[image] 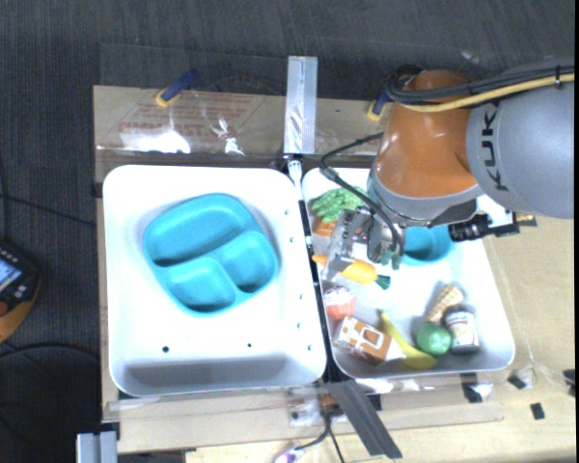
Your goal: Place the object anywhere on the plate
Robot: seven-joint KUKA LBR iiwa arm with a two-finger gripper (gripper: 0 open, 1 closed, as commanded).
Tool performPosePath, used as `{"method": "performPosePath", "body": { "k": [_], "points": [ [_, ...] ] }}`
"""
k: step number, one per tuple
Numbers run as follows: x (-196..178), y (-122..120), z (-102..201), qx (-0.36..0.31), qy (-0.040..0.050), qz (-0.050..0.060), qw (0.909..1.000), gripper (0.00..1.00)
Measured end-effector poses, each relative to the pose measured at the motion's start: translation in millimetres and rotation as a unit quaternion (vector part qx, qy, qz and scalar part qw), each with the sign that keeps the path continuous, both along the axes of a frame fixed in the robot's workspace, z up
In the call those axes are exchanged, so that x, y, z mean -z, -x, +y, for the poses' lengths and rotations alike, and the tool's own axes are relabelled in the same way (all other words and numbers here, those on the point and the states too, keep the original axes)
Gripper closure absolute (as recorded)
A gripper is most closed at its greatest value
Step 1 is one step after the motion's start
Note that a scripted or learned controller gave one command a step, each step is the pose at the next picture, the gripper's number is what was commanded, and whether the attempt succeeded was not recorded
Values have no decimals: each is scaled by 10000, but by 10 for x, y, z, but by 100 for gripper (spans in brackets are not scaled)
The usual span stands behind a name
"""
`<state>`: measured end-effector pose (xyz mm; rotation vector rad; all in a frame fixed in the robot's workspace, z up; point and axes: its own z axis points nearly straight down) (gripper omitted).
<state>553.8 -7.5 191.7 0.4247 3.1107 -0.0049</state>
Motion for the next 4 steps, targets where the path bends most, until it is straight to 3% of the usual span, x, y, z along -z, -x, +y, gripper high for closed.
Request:
{"method": "performPosePath", "body": {
  "k": [1,2,3,4],
  "points": [
    [81,-291,539,-693,-16,1,9976,100],
    [-933,-178,767,-1490,-14,-11,9888,100],
    [-1408,-482,1437,-2231,-17,-10,9748,100],
    [-2085,-121,1118,-2050,-15,-13,9788,100]
  ]
}}
